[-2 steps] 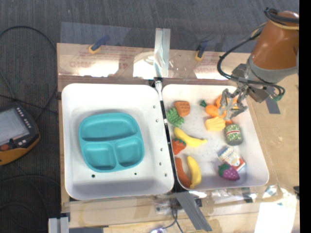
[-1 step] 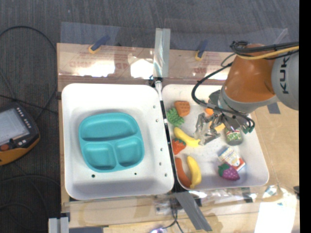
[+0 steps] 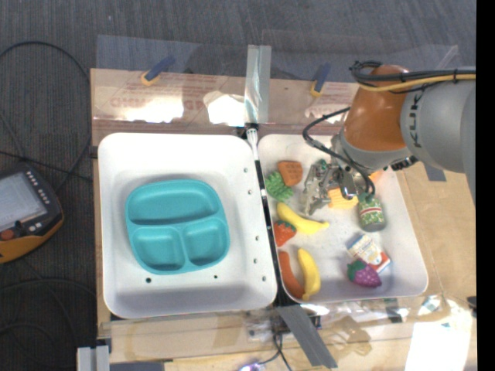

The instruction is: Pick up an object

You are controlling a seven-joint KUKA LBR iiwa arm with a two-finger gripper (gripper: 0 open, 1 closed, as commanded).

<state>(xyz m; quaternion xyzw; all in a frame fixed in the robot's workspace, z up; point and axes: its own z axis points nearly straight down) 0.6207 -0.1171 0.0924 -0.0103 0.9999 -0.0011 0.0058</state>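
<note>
Right bin: gripper at upper centre, fingers pointing down-left, slightly parted with nothing between them, tips just above a yellow banana. Also a second banana (lower left of that bin), green bottle, purple grapes, orange piece. Left bin: teal divided tray.

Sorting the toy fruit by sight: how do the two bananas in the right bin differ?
The upper banana lies roughly crosswise, just under the hand; the lower banana runs more up-and-down near the bin's front wall, away from the hand. The upper touches a red piece; the lower lies beside an orange-red one. Both are yellow and curved.
</note>
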